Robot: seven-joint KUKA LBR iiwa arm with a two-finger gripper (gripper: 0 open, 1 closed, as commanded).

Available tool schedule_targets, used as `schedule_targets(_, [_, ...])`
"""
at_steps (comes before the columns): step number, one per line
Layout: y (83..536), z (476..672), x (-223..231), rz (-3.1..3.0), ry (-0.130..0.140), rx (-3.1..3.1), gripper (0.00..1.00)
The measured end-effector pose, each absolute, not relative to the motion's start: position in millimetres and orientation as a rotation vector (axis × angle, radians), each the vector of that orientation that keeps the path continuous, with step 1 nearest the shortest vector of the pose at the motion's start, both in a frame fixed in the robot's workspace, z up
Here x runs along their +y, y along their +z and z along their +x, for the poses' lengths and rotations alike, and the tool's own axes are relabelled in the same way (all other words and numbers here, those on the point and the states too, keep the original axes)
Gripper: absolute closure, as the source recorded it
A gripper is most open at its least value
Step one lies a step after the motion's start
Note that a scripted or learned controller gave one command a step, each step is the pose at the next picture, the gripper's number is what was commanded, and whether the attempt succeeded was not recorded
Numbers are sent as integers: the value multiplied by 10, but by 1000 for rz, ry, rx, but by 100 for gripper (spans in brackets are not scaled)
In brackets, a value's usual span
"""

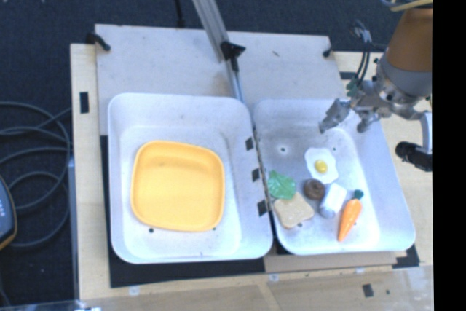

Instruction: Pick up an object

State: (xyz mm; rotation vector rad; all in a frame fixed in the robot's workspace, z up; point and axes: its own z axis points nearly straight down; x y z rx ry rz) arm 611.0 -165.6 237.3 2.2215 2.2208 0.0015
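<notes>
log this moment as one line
gripper: open, above right bin far edge | holding: nothing | fried egg, carrot: in bin

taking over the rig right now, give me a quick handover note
Hand: above the upper part of the right bin, open, nothing between its fingers.
Right bin holds a fried egg, chocolate donut, green leafy piece, toast slice, small white cylinder and carrot, clustered in its lower half.
Left bin holds a yellow plate.
Done: nothing picked yet.
Left: lower onto one item, probably the egg as it lies closest, close, lift.
</notes>
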Motion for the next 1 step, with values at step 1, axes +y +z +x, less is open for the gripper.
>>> schedule_targets(1, [1843,6201,-1672,2224,-4,2223,0])
